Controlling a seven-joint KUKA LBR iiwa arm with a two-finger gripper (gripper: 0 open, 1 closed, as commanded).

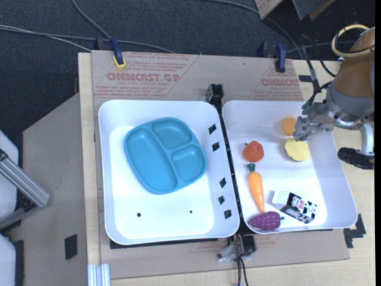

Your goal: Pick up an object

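Hovering over the right bin [333, 177] near the worktop's far right corner: tool [302, 130], grip state impossible to tell. Lying just beneath, slightly toward the near edge: yellow lemon [297, 151]; orange fruit [289, 126] touching on the left.

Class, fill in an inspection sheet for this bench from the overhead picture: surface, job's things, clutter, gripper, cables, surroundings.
Surface: two white bins, left bin and right bin, on a cardboard sheet.
Job's things: right bin holds orange piece, yellow piece, tomato, carrot, purple grapes, black-and-white item.
Clutter: blue divided plate in left bin.
Gripper: gripper low between orange and yellow pieces.
Cables: grey cables on floor.
Surroundings: dark carpet.
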